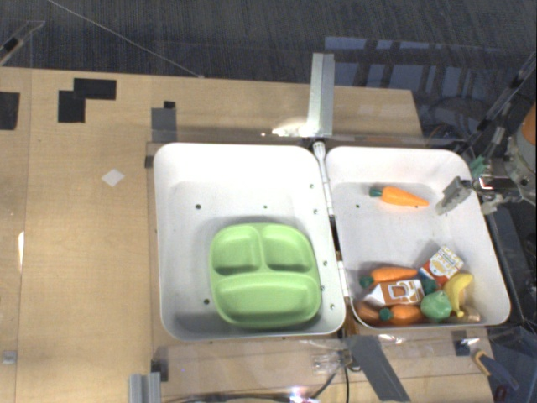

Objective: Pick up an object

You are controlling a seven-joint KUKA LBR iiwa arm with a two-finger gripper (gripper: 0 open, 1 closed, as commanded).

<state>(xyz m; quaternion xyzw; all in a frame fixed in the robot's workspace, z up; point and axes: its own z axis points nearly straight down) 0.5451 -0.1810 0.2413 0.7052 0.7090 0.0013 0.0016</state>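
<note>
An orange toy carrot with a green top lies alone in the upper part of the right bin. At that bin's front sits a heap: another carrot, an orange juice box, a green round toy, a yellow banana and a small white carton. My gripper hangs at the right bin's upper right rim, a short way right of the lone carrot and apart from it. Nothing shows in its grasp.
The left bin holds a green divided plate. A metal post stands behind the seam between the bins. Wooden bench top extends to the left.
</note>
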